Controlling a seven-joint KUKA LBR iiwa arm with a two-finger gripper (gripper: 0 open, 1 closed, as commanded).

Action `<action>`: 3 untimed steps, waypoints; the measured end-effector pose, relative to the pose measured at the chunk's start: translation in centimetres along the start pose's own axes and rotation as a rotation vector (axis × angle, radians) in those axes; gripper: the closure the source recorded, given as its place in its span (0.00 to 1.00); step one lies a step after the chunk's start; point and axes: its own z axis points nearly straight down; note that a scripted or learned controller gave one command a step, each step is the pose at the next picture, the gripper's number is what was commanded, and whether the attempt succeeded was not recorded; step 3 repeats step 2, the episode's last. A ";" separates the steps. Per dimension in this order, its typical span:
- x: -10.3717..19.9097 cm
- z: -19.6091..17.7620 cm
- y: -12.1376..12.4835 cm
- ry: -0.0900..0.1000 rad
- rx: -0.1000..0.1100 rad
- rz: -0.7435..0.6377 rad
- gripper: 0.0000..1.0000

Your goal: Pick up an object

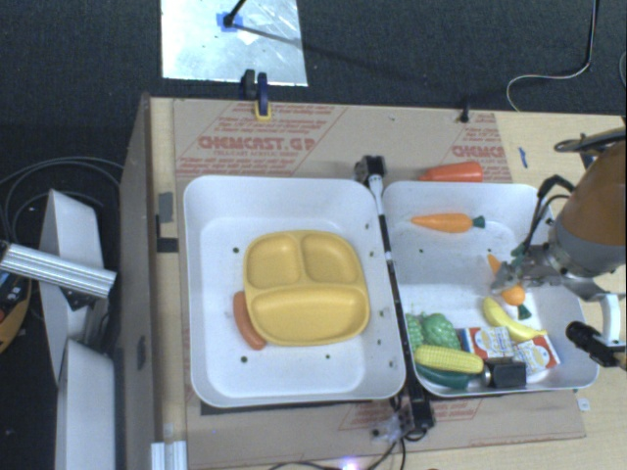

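Observation:
My gripper [516,274] hangs low over the right side of the right bin [431,248], reaching in from the right on the grey and orange arm [596,218]. Just below it lie a small orange piece [512,296] and a yellow banana [507,318]. An orange carrot [446,222] rests toward the bin's far side. Along the near wall sit a corn cob [449,360], a green vegetable [432,330], a red and white box [509,346] and a small black block [507,373]. Whether anything is held is not visible.
The left bin [211,262] holds a yellow divided plate [304,287] with a red sausage [246,323] sticking out at its left edge. A second carrot [452,172] lies on the cardboard beyond the right bin. Cables run at the far right.

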 end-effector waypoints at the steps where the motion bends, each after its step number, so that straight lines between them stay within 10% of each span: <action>1: 5.8 1.1 4.1 0.002 0.002 -0.003 1.00; 2: 13.9 -9.0 0.3 0.002 0.000 -0.002 1.00; 3: 13.9 -9.0 0.3 0.002 0.000 -0.002 1.00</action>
